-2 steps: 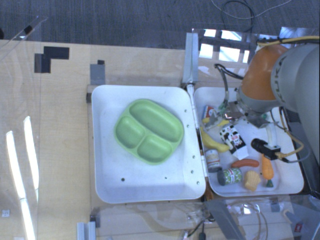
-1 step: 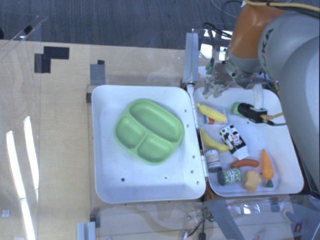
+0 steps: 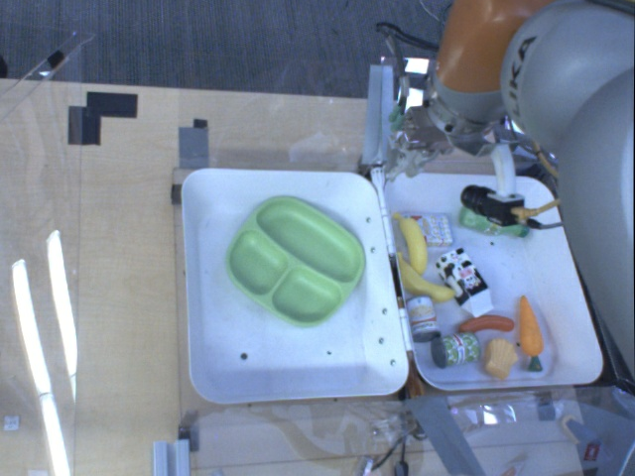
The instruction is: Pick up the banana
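Observation:
A yellow banana (image 3: 413,244) lies along the left wall of the right bin (image 3: 580,305), pointing up and down the view. A second yellow banana (image 3: 426,288) lies just below it, curving toward the bin's middle. My gripper (image 3: 401,159) hangs over the bin's top-left corner, above the divider between the two bins. It sits well above the upper banana, with nothing seen in it.
Beside the bananas lie a black-and-white cow-patterned box (image 3: 464,274), a small packet (image 3: 437,229), a can (image 3: 423,317), a green tin (image 3: 456,349), a red sausage (image 3: 485,324), corn (image 3: 500,357), a carrot (image 3: 531,329) and a green item (image 3: 498,225). The left bin (image 3: 208,355) holds a green divided plate (image 3: 296,260).

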{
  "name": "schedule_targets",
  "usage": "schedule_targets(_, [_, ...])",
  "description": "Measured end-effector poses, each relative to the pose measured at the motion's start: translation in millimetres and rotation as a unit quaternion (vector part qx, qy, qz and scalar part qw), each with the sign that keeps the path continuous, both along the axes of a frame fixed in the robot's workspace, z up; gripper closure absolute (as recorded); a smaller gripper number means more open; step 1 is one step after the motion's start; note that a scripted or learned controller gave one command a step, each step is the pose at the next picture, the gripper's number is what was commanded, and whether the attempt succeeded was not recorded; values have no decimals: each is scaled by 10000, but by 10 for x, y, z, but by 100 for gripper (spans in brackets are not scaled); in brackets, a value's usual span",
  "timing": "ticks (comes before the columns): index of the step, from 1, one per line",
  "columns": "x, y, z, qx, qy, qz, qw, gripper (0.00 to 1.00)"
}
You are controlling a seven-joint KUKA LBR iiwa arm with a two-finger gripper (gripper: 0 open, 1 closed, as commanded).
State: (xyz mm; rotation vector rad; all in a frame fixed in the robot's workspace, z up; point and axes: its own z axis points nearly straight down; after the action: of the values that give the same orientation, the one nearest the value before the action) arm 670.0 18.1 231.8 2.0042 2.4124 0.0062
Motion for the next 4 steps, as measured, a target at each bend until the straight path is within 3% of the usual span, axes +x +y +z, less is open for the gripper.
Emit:
schedule_targets(1, [0,0,-2,-1,1,3,10000,0])
schedule_targets(2, [-434,-929,-237,-5,10,390,9992,0])
schedule_targets(3, [-268,-1135,-1285,-2,16,152,9999,0])
schedule_targets(4, [-587,-1071,-1443,-10,-21,377,9993,0])
